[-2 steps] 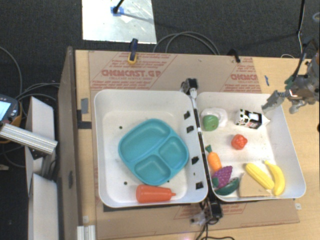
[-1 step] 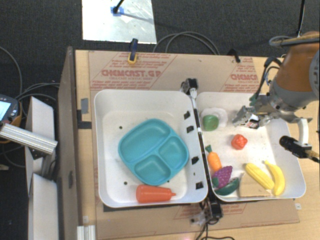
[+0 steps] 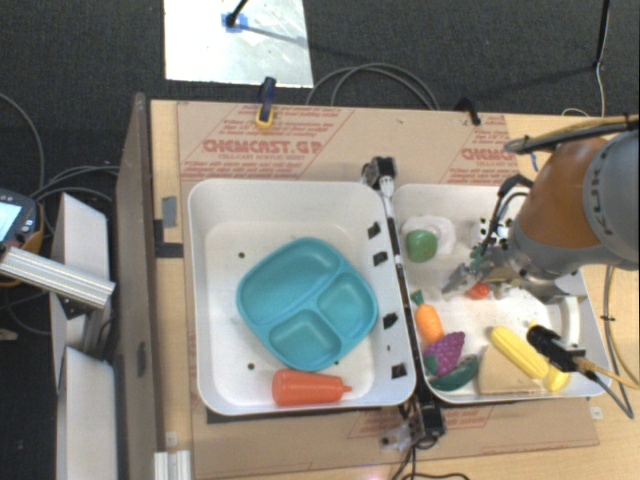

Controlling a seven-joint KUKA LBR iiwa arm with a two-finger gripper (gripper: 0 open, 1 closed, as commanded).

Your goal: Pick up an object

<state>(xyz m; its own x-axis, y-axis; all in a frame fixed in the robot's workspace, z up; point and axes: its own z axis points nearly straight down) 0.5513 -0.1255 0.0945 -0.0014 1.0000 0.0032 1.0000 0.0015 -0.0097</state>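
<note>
Over the right bin [image 3: 590, 388], the end effector [image 3: 478, 278] sits low among the toys, just beside a small red piece [image 3: 479, 291]; its opening state I cannot tell, since the wrist hides it. Candidate objects lie close: green ball [image 3: 421, 243] at the bin's far side, carrot [image 3: 429, 322], grapes [image 3: 445, 349], and corn [image 3: 521, 353] toward the near edge. Left bin [image 3: 215, 268] holds a teal tray [image 3: 306, 304] and an orange cylinder [image 3: 307, 388]. Judged: descent toward the red piece, grasp unconfirmed.

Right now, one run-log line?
arm over right bin | gripper low by small red item | grasp unconfirmed
</note>
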